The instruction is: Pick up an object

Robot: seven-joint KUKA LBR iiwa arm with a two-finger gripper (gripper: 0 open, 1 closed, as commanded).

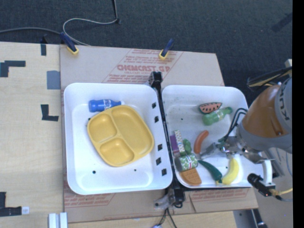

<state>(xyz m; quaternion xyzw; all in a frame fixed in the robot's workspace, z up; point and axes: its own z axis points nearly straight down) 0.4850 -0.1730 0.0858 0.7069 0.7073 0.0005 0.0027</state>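
Claw [210,149] metal, beside curved banana [231,171], smooth sausage [201,141].

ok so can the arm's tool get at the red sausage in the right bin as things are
Probably yes. The tool sits low in the right bin, just beside the red sausage, and nothing lies on top of it. The green bottle and the banana lie clear of it.
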